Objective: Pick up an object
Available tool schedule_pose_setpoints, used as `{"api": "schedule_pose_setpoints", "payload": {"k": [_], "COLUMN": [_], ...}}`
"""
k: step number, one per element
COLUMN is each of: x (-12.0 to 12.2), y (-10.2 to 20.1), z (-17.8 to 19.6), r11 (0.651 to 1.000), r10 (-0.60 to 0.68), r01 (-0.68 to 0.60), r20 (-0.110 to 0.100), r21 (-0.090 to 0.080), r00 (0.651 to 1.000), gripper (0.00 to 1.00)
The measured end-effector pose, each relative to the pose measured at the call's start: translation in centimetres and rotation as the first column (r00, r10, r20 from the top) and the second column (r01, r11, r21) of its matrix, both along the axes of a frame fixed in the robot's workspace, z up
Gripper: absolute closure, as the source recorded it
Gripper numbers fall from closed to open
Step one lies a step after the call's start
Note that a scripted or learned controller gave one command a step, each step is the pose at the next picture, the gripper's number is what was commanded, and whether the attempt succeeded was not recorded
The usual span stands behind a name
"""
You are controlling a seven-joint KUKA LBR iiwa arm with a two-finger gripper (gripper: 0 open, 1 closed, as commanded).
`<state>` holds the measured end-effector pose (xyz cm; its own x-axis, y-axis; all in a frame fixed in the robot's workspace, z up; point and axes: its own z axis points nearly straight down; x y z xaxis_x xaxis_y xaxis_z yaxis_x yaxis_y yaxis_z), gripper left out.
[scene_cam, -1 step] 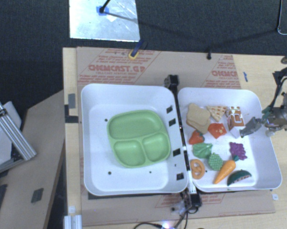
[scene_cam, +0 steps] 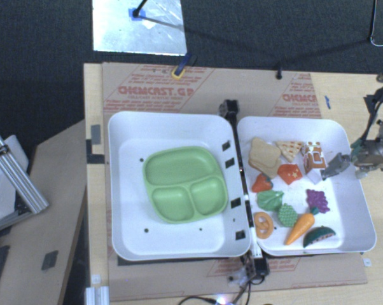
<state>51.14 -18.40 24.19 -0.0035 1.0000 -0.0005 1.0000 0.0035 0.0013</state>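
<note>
In the right bin (scene_cam: 360,189) I see the carrot (scene_cam: 299,228) at six o'clock, the grapes (scene_cam: 317,200) at centre, and my gripper (scene_cam: 334,166) just above them at two o'clock, whether open or closed I cannot tell.

Toy foods (scene_cam: 287,189) crowd the right bin (scene_cam: 360,218); only its right strip lies bare.
</note>
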Motion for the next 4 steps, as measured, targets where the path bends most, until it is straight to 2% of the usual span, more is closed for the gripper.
{"api": "schedule_pose_setpoints", "payload": {"k": [1,3,4], "x": [-0.2,0.1,0.2], "y": [-1.0,0.1,0.0], "z": [-4.9,-15.5,-14.2], "r11": [1.000,1.000,1.000], "r10": [-0.003,-0.002,-0.003], "r01": [0.003,0.002,0.003], "r20": [-0.002,-0.001,0.003], "r21": [0.001,0.000,-0.001], "r00": [1.000,1.000,1.000], "gripper": [0.00,0.00,1.00]}}
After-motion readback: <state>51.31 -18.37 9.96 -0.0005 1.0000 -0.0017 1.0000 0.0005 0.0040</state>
